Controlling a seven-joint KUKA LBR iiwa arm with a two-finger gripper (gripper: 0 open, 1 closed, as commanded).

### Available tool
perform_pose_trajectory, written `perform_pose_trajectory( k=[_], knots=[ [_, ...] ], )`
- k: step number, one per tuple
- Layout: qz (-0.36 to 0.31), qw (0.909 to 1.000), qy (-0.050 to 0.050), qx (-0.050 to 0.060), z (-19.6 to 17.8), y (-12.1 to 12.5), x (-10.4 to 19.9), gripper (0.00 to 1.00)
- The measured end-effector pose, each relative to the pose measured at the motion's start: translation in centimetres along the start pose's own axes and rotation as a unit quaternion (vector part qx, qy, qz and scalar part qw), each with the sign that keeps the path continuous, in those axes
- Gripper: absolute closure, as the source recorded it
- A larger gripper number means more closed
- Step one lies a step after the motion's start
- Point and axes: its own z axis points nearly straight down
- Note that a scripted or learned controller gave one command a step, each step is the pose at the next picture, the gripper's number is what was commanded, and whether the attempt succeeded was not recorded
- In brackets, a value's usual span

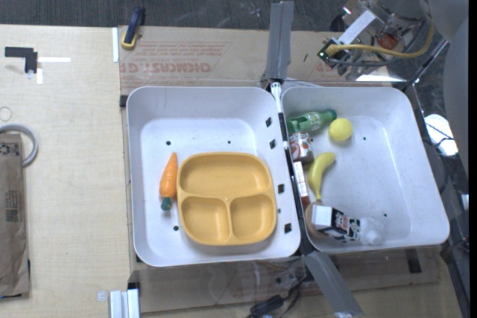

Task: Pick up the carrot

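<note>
Brown bench [59, 123] bears two white bins [141, 160]; carrot [169, 176] beside yellow tray [223, 197].

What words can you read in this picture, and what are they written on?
"CHEMCAST", red print seen upside down, on the brown cardboard behind the bins; the letters after it are too blurred.
Labels on the green bottle, the small can and the little carton: too small to read.
Print on the brown bag at the left: blurred.
</note>
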Motion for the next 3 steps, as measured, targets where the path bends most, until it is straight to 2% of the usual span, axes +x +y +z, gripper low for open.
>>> perform_pose_trajectory(
  k=[1, 2, 3],
  knots=[
    [0.142, 0.9898, 0.000, 0.000, 10.9, -5.7, 1.4, 1.00],
    [0.143, 0.9898, 0.001, 0.000, 10.8, -5.7, 1.4, 0.00],
    [0.117, 0.9931, 0.000, 0.000, 12.5, -10.6, -3.8, 0.00]
  ],
)
